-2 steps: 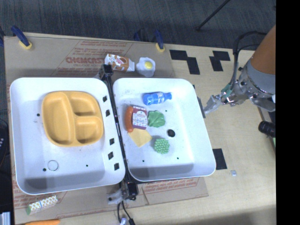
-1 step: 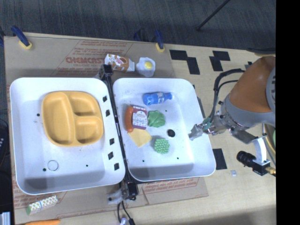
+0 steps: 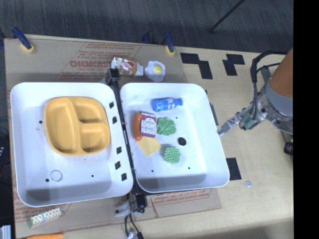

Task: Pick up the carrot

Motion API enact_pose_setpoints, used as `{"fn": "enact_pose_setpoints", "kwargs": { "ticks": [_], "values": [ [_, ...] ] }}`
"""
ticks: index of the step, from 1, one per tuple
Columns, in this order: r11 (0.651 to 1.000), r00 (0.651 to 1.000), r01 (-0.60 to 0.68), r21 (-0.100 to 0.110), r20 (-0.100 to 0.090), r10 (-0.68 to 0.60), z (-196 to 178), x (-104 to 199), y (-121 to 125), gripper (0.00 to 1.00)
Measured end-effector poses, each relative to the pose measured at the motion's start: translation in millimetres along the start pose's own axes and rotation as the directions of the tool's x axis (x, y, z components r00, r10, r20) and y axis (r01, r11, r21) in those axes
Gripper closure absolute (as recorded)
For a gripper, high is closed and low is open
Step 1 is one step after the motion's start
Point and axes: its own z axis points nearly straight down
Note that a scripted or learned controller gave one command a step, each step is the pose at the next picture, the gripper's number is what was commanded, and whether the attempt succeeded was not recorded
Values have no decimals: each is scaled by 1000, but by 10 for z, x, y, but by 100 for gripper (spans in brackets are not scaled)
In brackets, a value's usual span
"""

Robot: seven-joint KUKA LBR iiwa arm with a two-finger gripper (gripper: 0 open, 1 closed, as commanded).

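You find the carrot (image 3: 135, 126) in the right bin (image 3: 212, 148), in its left half, close to the wall it shares with the left bin (image 3: 20, 133). It is a short orange piece, and its long axis runs from the far side of the bin toward the near side, almost parallel to that shared wall. You cannot make out which end is the narrow tip. A red and white packet (image 3: 148, 124) lies against its right flank and seems to overlap that edge. A yellow cheese wedge (image 3: 149, 146) sits just at its near end.

To the right of the packet you see a green leafy piece (image 3: 167, 127), with a blue bottle (image 3: 166, 104) lying on its side farther back and a bunch of green grapes (image 3: 171, 155) nearer the front. A small dark disc (image 3: 181, 142) rests between the leafy piece and the grapes.

The left bin carries a yellow divided plate (image 3: 77, 125).

The gripper (image 3: 223, 128) is outside the right bin, just past its right rim and over the bench (image 3: 259, 183), pointing left toward the bin. It is well apart from the carrot, with the other food items between them. At this size you cannot tell whether the gripper is released or clenched, and you see nothing held in it.
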Motion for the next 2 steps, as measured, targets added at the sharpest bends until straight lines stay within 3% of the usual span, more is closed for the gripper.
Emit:
{"fn": "enact_pose_setpoints", "kwargs": {
  "ticks": [1,2],
  "values": [
    [999,999,37,3,-4,-37,950,672,341,100],
    [997,997,75,0,0,-75,-116,88,151,100]
  ]
}}
